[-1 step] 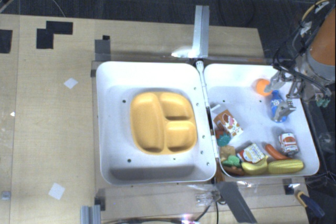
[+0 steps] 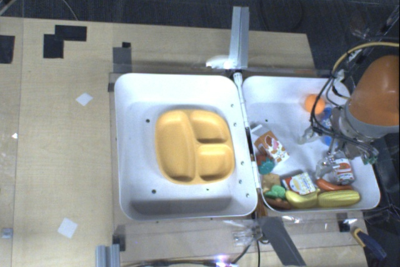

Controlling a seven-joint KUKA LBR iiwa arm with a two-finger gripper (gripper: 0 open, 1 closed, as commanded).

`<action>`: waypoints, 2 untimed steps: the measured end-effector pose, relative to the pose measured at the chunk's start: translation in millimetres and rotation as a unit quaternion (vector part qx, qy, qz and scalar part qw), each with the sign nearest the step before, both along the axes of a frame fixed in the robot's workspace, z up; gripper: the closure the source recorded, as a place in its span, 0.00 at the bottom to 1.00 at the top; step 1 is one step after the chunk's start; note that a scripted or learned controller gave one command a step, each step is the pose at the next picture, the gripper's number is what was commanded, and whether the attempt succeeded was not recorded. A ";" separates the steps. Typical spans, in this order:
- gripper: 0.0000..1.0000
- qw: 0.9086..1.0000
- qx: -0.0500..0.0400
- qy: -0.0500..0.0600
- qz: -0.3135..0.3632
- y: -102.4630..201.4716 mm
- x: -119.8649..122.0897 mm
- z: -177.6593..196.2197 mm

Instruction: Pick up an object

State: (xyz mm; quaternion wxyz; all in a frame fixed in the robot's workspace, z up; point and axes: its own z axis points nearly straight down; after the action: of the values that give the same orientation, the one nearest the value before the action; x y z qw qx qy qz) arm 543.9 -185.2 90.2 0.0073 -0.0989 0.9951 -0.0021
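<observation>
The right bin holds several small objects. A brown snack packet lies near its left wall with a teal piece beside it. Along the front edge lie a yellow banana-like piece, a smaller yellow piece and a red-and-white packet. An orange ball sits at the back, partly behind the arm. My gripper is low in the bin's right part, over a red-and-white item. The arm's wrist hides the fingers.
The left bin holds a yellow divided tray. A metal post stands behind the divider between the bins. Cables loop around the arm at the right. Wooden bench surface extends to the left.
</observation>
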 end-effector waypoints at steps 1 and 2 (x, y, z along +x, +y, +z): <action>0.00 0.995 0.001 0.000 -0.100 -19.4 8.7 -0.6; 0.00 0.984 0.003 0.001 -0.177 -15.6 77.9 -1.6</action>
State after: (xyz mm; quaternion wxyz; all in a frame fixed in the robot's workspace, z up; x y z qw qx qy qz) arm 621.8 -200.9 88.6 0.0064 0.0790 0.9969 -0.0003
